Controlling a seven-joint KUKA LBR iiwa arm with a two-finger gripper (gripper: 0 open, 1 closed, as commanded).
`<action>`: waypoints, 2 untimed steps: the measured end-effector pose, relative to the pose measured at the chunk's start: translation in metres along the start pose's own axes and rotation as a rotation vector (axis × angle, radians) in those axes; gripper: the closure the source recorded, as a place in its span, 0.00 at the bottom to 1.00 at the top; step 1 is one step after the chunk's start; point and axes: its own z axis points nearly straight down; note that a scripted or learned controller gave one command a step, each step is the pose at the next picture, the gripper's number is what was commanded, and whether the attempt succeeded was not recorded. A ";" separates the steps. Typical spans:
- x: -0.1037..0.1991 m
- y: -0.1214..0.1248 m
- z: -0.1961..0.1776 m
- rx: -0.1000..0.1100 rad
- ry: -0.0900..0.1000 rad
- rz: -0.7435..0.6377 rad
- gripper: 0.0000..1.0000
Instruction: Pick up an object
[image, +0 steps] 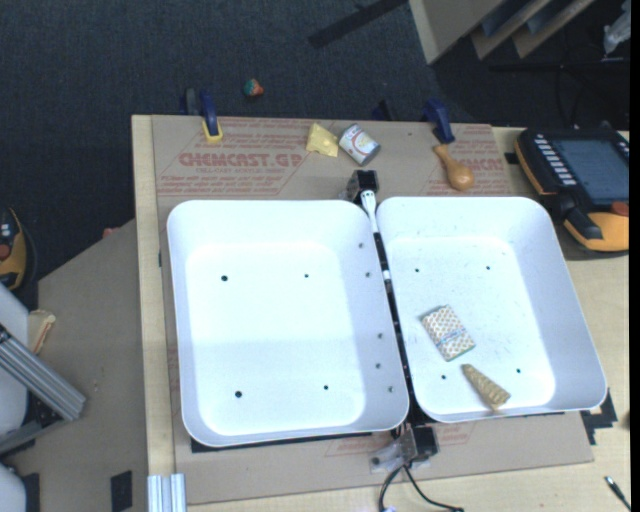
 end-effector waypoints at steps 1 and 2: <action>0.080 -0.003 0.097 0.029 0.012 -0.004 0.00; 0.074 -0.003 0.080 0.014 0.005 0.002 1.00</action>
